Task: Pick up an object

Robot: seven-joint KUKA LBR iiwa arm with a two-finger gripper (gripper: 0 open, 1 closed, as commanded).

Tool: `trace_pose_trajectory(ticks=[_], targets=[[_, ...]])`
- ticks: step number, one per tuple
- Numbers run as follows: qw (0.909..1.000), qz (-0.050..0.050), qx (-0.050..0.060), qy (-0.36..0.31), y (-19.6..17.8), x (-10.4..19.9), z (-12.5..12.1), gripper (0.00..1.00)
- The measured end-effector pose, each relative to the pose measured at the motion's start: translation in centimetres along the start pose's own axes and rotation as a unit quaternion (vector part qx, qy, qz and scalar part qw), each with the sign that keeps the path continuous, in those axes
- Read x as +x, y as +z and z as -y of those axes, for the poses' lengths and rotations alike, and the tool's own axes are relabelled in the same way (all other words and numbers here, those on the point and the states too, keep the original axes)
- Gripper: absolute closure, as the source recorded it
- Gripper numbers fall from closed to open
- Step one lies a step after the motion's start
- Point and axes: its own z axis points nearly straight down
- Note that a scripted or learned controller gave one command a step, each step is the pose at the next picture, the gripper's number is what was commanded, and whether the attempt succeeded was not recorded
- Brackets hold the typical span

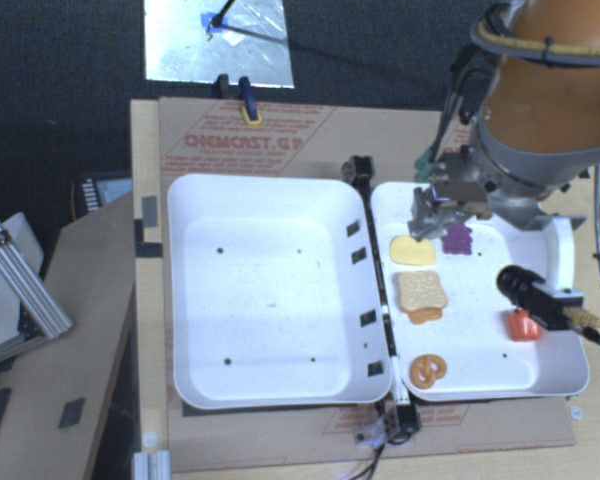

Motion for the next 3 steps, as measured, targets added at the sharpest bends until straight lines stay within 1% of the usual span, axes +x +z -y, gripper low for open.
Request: trace_pose_trajectory(ticks=[1,2,3], targets=[[1.0000,-0.001,-0.002,-0.003,-9.5,6.3,-2.8,1.00],[1.0000,0.000,0.003,-0.003,-8.9,12.7,-7.0,1.00],[1.0000,-0.001,0.002,-0.003,-13.6,17.9,-6.4,1.00]])
